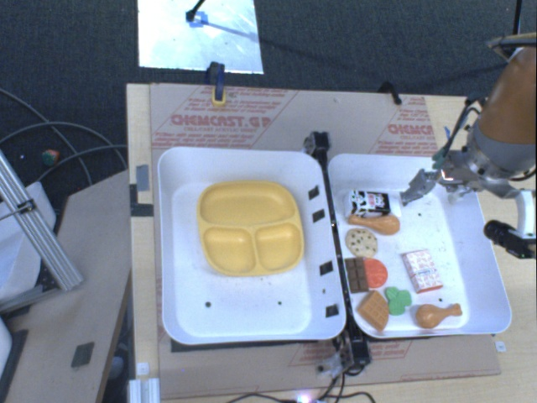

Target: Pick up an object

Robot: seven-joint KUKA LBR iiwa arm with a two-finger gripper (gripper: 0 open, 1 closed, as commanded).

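A cardboard sheet (277,112) covers the bench, printed in faded red with repeated lettering that seems to read "CHEMCAST GP". On it sit two shallow white bins side by side.

The left bin (180,309) holds a yellow divided plate (250,227) with three compartments, one wide and two small, lying roughly in its middle.

The right bin (478,267) holds a scatter of toy food. The grey arm (508,116) reaches in from the right, and its gripper (417,190) hangs over the bin's upper part, just right of a small black and white carton (370,201) with a cow-like pattern; its print is too small to read. Nothing sits between the fingers, and whether they are apart or together I cannot tell.

Below the carton lies a brown drumstick (377,222), then a speckled round cookie (362,242). Further down, a chocolate bar (357,274) touches a red slice (376,272). To the right lies a small red and white packet (421,270), its writing illegible. Near the front edge are an orange wedge (374,311), a green leafy piece (398,300) and a second drumstick (438,314).
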